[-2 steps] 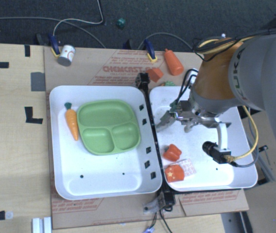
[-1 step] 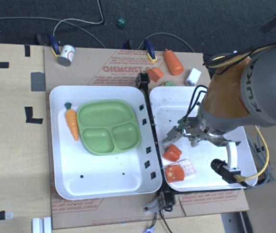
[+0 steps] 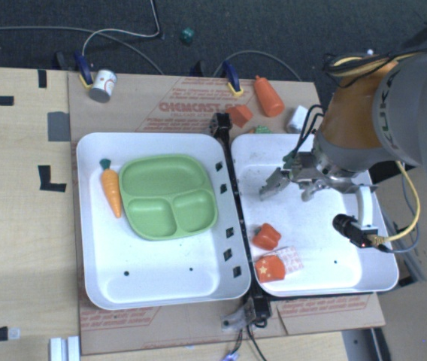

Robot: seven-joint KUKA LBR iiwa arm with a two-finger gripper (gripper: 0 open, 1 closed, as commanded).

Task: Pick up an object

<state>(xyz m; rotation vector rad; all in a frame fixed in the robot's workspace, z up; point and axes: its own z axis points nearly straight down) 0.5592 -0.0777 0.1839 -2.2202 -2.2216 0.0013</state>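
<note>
My arm leans in over the right bin (image 3: 364, 277), gripper (image 3: 292, 189) spread wide, holding nothing; orange block (image 3: 267, 237) lies just below it.

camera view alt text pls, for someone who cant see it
A grey and orange robot arm reaches from the right, its open gripper above the right bin, with two red objects nearer the bin's front left. The left bin holds a green divided plate and a toy carrot.
</note>
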